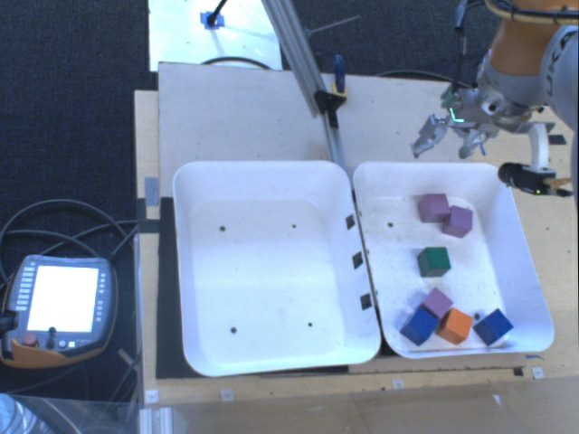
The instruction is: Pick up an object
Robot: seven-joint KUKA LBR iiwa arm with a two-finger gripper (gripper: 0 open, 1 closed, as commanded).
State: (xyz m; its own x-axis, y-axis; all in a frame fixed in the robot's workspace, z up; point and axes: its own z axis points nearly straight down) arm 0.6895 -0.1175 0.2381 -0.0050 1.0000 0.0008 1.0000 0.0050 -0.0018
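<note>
Grey arm [529,52] w/ open jaws above right bin [520,242].

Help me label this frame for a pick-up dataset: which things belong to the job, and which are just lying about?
Job:
- gripper, open, above the right bin's far edge
- right bin
- purple blocks
- green block
- blue blocks
- orange block

Lying about:
- left bin
- teach pendant
- metal pole

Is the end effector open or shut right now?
Open: the end effector hangs over the bench behind the right bin, fingers spread, nothing between them.
</note>
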